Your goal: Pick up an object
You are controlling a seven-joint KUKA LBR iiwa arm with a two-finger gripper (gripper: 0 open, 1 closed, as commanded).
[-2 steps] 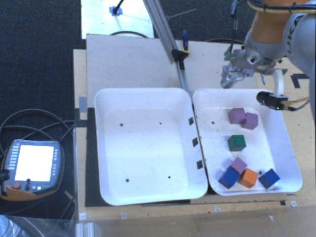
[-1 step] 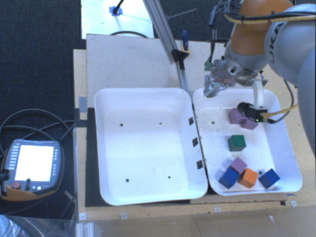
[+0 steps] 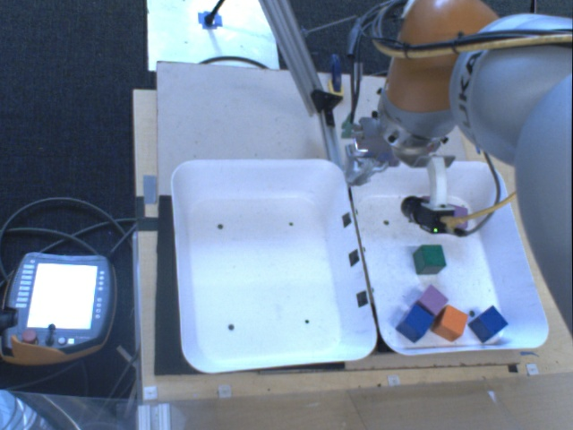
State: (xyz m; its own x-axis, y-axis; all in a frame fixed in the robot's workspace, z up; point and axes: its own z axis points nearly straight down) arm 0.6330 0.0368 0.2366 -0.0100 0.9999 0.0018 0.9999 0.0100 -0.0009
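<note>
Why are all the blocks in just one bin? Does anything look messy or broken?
Nothing looks broken or spilled. The green block sits alone; the purple block, orange block and two blue blocks huddle near the right bin's front edge.

A single fixed camera looks down at a slant from above the desk (image 3: 269, 106), near enough that the two white bins (image 3: 269, 267) fill the middle of the frame. The arm (image 3: 510, 88) enters from the upper right (large, close to the lens).
</note>
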